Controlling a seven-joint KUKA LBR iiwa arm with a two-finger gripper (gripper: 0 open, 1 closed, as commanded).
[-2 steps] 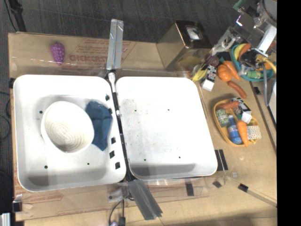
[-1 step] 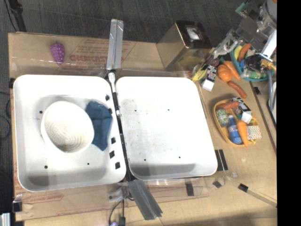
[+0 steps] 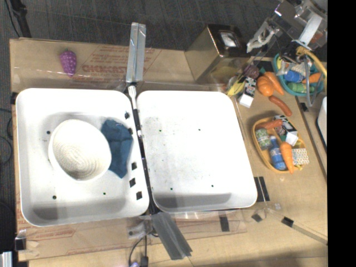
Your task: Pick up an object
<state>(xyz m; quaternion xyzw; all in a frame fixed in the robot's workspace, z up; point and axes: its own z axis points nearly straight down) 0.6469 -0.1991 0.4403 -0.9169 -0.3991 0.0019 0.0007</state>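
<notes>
The left bin (image 3: pixel 33 204) is holding both candidates: a round white woven hat (image 3: pixel 80 149) sitting at its centre, and a crumpled blue cloth (image 3: pixel 118 146) touching the hat's right edge. The gripper (image 3: pixel 261 38) is hanging far beyond the right bin (image 3: pixel 233 193); its state I cannot tell. Picking is likely not yet starting; reaching across comes next.

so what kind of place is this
Probably a robot grasping test bench in a lab: two white bins, left and right, taped to a cardboard-covered bench, with baskets of toy food and the arm's gripper at top right.
</notes>
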